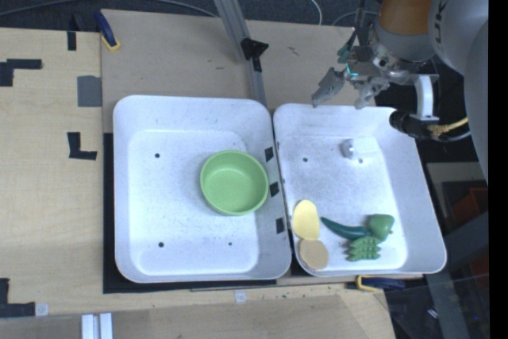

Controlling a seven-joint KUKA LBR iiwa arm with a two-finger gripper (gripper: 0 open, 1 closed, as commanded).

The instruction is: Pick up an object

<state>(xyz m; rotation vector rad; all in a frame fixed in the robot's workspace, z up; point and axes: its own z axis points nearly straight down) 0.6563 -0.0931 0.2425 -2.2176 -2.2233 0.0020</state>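
A: Checking bins, what's where?
B: Left bin (135,171) holds green bowl (233,182). Right bin (397,171) near end: yellow piece (305,219), tan disc (314,253), green vegetables (367,233).
A: Tool?
B: Tool (344,94) spread open, holding nothing, over right bin's far edge.

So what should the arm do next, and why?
Probably swing toward the near corner of the right bin and lower there. The gripper hangs open above that bin's far edge with nothing between its fingers, while the yellow piece, tan piece and green toys all lie clustered at the near end.
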